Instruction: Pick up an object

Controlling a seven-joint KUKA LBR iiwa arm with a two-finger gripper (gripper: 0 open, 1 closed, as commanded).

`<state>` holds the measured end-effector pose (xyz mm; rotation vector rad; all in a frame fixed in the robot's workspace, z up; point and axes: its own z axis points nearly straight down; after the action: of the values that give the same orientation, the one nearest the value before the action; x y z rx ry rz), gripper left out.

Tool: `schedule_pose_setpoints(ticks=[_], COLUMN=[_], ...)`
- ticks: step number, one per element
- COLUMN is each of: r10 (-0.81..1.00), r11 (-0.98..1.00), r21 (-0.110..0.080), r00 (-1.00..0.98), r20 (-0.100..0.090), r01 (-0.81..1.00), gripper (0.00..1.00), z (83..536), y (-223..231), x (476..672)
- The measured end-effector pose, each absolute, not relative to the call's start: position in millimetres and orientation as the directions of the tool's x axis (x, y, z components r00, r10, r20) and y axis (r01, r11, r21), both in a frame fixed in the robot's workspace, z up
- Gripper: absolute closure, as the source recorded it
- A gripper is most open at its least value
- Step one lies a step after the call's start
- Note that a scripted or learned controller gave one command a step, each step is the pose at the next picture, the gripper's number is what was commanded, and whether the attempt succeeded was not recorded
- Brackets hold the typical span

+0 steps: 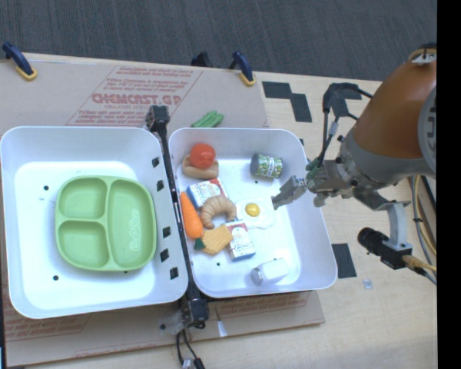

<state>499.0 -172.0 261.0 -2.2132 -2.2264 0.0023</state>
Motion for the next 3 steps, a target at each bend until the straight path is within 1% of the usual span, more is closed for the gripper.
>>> schedule_pose_setpoints(ticks=[1, 2, 3], r10=[1.000, 1.000, 1.000], r11=[0.007, 0.008, 0.014], r21=[-0.005, -0.003, -0.001], r00=[-0.007, -0.008, -0.014], r20=[0.002, 0.002, 0.000], r01=[1.000, 1.000, 1.000], gripper=[0.00, 0.00, 1.00], z=[131.4, 91.6, 102.3], y=[-174.7, -137.6, -138.1], x=[481.3, 476.7, 478.0])
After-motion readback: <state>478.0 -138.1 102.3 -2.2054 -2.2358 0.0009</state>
